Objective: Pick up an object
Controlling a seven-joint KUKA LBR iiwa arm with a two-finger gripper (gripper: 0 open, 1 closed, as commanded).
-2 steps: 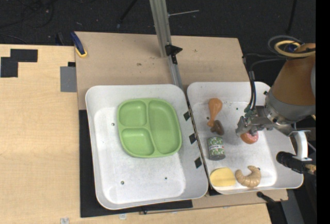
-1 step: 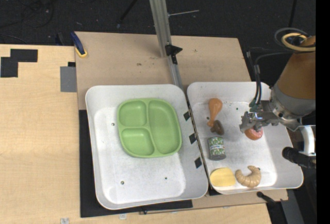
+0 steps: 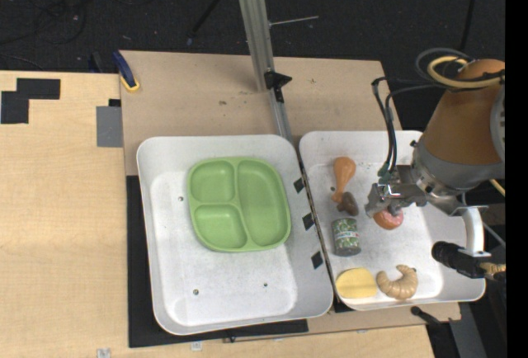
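Over the right bin (image 3: 445, 286), hand (image 3: 388, 201) sits low on a pinkish ball (image 3: 388, 219); can't tell if it's gripped. Nothing's lifted yet.

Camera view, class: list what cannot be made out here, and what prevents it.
- Gripper: finger state unclear; the wrist covers it from above.
- Red object: partly hidden under the gripper; contact unclear.
- Small can: label too small to read.
- Right bin: far corner covered by the arm.
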